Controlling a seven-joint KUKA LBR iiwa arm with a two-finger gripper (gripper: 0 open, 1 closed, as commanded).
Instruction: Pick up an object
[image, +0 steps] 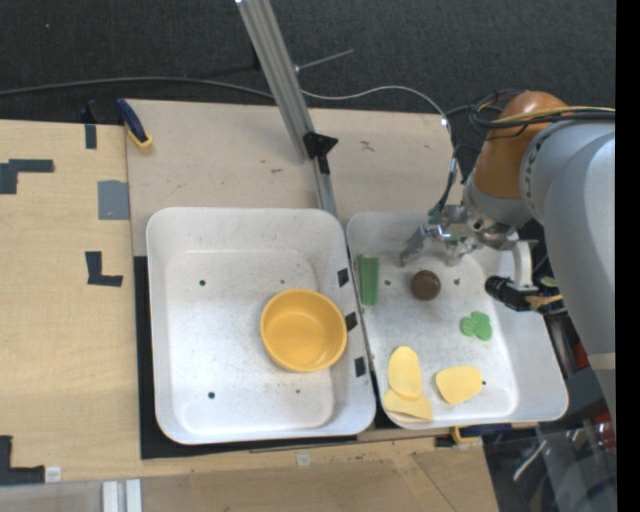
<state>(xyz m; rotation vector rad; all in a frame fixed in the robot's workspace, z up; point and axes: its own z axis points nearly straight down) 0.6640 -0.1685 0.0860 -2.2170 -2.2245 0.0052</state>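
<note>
Hand (437, 243) above brown ball (426, 285), finger state unclear; right bin (535, 400) partly hidden

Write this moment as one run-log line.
end effector: above right bin, near brown ball | held: nothing seen | left bin: yellow bowl | step: pick not yet done

Wooden bench (60, 330), dark floor (120, 45)

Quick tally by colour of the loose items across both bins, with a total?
Yellow: 4 - bowl in the left bin, three flat pieces in the right bin
Green: 2 - block, small piece
Brown: 1 - ball
Total: 7
</note>
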